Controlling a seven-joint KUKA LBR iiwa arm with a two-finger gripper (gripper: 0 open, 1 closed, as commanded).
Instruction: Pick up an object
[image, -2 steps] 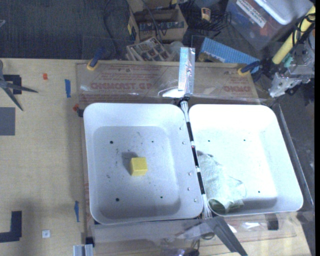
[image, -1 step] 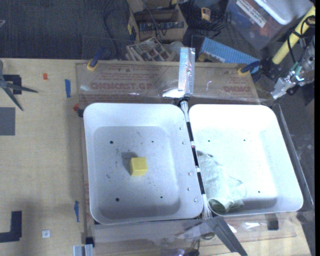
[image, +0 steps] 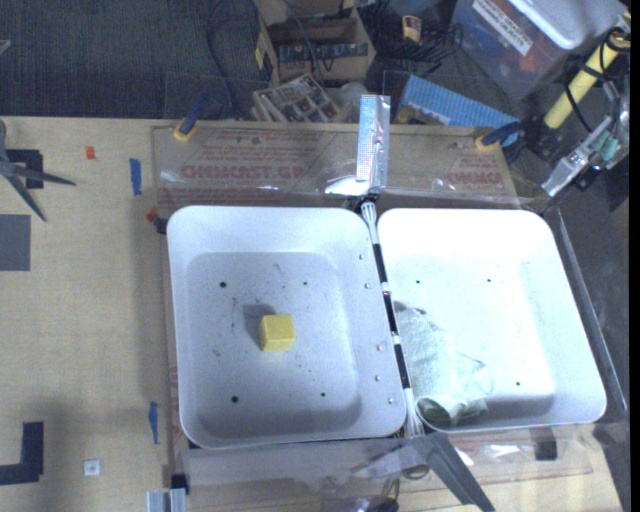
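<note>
Gripper (image: 578, 166) hangs beyond the right bin (image: 520, 235), its opening impossible to tell; a small yellow cube (image: 278, 332) lies in the left bin (image: 200, 240).

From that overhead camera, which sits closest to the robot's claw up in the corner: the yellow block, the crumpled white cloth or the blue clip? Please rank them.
From the gripper at the top right:
1. Blue clip, just behind the right bin.
2. White cloth, front left part of the right bin.
3. Yellow block, middle of the left bin.

Overhead slanted view of both bins (image: 190, 240)
</note>
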